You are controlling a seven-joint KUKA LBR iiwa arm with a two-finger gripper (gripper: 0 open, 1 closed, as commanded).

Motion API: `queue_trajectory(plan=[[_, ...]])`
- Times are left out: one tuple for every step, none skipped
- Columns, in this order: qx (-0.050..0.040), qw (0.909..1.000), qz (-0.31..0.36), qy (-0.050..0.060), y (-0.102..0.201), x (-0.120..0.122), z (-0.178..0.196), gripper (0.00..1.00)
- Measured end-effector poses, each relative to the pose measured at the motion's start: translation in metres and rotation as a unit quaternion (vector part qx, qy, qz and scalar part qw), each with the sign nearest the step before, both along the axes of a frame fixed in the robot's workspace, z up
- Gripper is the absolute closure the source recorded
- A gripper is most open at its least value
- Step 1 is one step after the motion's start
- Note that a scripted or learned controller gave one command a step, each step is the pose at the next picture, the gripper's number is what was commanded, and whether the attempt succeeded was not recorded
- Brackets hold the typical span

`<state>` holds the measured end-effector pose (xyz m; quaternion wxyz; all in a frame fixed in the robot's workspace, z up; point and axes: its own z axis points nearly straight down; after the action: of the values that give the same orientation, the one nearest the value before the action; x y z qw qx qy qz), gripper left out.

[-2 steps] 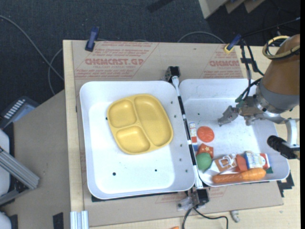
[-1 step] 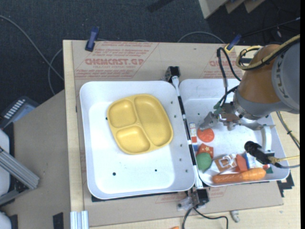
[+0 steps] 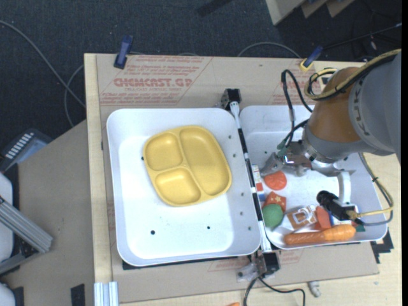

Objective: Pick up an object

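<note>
I am hovering my pincer [image 3: 278, 165] over the red tomato [image 3: 276, 181]; its state I cannot tell; probably light, slippery; gripping its sides.

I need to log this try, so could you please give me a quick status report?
Gripper low in the right bin, fingers hidden. Just above the red round toy; no hold visible. Green toy and carrot crowd close by.
</note>
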<state>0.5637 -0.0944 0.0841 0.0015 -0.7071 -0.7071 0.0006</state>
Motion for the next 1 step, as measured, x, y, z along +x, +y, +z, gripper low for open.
queue_trajectory(plan=[[-0.0012,1.0000,-0.002,-0.001,-0.0670,-0.0856,0.0002,0.00]])
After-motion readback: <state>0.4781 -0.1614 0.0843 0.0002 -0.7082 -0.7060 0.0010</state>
